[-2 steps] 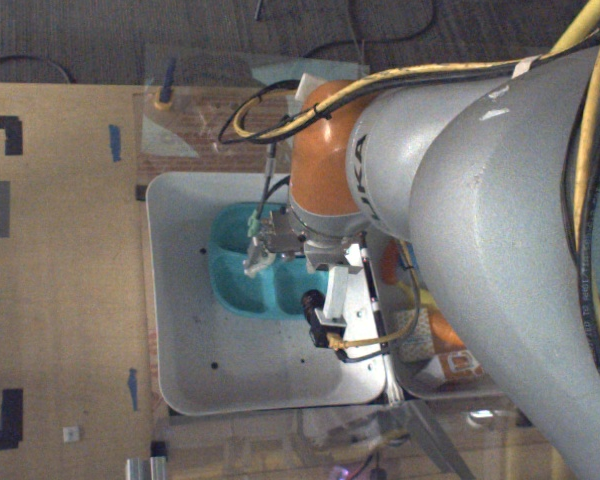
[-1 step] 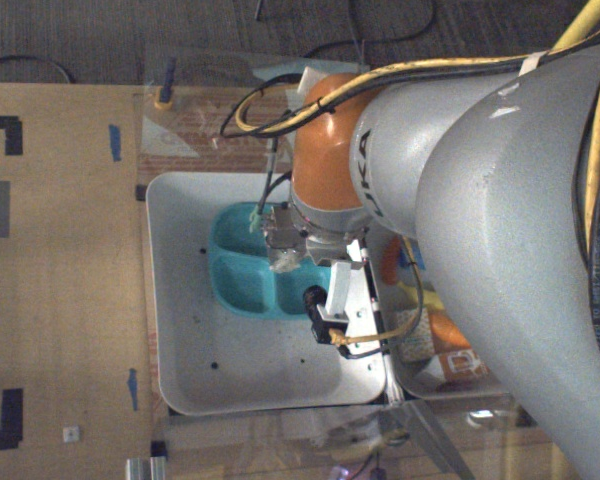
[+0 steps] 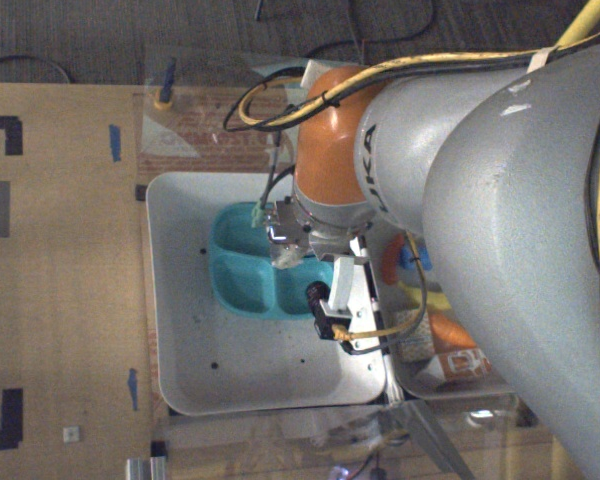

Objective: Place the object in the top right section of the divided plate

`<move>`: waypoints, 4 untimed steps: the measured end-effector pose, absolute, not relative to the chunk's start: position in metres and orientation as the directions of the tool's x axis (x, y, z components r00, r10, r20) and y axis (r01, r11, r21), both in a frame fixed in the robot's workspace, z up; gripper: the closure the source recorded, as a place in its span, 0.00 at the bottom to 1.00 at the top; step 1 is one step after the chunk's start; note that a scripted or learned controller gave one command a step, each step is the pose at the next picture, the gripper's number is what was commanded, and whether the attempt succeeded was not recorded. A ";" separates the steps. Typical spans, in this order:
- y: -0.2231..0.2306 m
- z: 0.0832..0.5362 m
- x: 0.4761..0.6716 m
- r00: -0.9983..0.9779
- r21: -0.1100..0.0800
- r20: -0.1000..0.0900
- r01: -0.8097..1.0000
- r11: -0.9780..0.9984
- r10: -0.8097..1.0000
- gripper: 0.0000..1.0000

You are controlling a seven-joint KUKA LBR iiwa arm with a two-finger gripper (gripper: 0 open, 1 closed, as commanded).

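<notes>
arm [image 3: 460,168] above teal divided plate [image 3: 242,273]

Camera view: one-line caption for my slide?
KUKA arm hangs over the teal divided plate in the left white bin.

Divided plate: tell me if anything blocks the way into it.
Nothing visible lies on the teal divided plate in the left bin. The arm's wrist covers its right part, so the top right section cannot be checked.
</notes>
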State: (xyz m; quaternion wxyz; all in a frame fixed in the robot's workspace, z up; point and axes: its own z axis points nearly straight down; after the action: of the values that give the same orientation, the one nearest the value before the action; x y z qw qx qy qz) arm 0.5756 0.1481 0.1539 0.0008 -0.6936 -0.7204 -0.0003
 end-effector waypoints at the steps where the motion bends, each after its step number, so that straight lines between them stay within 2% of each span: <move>1: 0.148 0.154 0.576 -0.038 -0.001 0.001 0.999 0.038 0.999 0.00; 2: 0.134 0.159 0.618 -0.340 0.003 -0.001 0.940 0.340 0.940 0.00; 3: 0.145 0.114 0.588 -0.472 0.003 -0.001 0.881 0.472 0.881 0.00; 4: 0.158 0.166 0.600 -0.606 0.004 -0.002 0.796 0.606 0.796 0.00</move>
State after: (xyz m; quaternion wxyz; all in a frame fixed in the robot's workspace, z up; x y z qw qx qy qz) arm 0.5996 0.1579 0.1660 -0.0017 -0.4441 -0.8960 -0.0013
